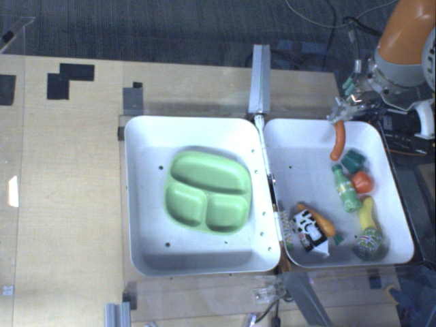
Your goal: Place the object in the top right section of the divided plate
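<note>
Sausage point(337, 142) is dangling from the clenched gripper point(338, 116) over the right bin's point(394, 247) top edge, while the green plate point(206, 191) is sitting bare, placement pending.

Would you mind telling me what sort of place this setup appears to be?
Probably a robotics lab bench: a robot arm reaches over two white bins, one holding a green divided plate, the other toy food, with loose cables behind.

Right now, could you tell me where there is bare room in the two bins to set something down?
The green divided plate has all three sections bare. The right white bin is bare on its left and middle floor. Its right side is crowded: orange sausage, green bottle, yellow bottle, black-and-white carton.
</note>
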You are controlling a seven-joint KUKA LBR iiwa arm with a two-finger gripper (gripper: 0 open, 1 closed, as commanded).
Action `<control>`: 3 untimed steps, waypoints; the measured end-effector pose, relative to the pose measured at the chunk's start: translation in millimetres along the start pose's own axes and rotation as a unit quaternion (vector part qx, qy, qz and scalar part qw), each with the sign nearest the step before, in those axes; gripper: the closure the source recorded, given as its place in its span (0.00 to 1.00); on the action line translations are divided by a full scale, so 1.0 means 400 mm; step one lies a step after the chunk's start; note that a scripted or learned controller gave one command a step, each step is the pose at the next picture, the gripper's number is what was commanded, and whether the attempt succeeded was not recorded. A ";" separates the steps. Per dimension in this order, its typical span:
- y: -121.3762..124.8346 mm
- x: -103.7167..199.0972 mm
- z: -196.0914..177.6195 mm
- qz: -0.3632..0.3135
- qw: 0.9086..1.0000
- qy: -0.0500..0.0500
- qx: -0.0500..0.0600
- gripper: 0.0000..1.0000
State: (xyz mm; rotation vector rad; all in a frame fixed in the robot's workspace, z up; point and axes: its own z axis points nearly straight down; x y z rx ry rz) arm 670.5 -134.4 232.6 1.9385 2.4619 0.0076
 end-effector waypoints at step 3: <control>0.075 0.339 0.030 0.060 0.998 0.001 0.001 1.00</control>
